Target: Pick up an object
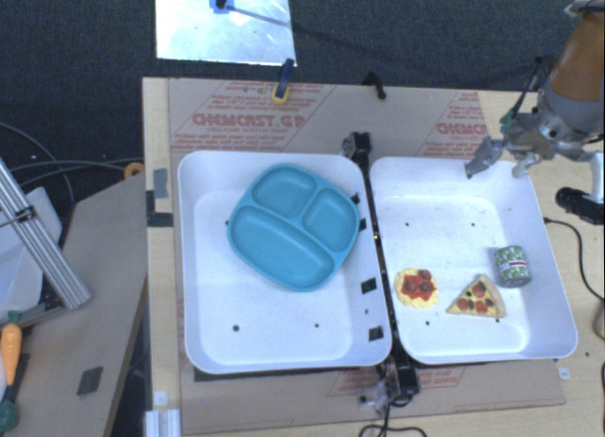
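In the right bin (444,208) lie a small round toy pizza (416,287), a triangular pizza slice (477,298) and a little green-and-white can (511,266), all near the front right. My gripper (499,162) hangs over the bin's back right corner, well above and behind these toys. Its two fingers (478,159) are spread apart with nothing between them.
The left bin (217,331) holds a blue divided plate (295,226), tilted toward the middle wall. A black divider strip (373,246) runs between the bins. A shiny metal sheet (225,8) lies behind the bench, and a metal rail (38,236) stands at the far left.
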`<action>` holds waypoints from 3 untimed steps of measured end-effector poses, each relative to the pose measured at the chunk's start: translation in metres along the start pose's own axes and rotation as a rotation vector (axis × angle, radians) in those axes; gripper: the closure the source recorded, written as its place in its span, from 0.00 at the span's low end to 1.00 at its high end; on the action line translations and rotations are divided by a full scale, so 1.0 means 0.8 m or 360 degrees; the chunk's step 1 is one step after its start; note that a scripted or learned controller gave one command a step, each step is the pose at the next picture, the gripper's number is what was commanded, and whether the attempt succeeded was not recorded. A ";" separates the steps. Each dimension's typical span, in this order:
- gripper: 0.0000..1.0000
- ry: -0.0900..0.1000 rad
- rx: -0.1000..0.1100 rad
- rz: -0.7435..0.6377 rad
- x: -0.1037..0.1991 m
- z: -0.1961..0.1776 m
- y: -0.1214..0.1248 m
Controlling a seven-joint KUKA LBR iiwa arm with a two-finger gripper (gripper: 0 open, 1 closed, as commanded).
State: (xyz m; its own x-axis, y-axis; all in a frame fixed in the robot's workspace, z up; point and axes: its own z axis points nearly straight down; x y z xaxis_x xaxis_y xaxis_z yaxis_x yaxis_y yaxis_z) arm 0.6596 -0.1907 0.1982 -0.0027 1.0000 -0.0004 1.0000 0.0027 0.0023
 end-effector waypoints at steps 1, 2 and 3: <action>0.00 0.0001 0.0008 0.0006 -0.020 0.148 -0.047; 0.00 0.0001 0.0007 0.0005 -0.020 0.142 -0.109; 0.00 0.0002 0.0008 0.0006 -0.019 0.142 -0.176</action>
State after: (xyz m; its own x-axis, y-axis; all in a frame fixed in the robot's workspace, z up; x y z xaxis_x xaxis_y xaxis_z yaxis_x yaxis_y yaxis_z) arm 0.5194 -0.2067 0.0840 0.0011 1.0000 0.0010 1.0000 -0.0011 -0.0030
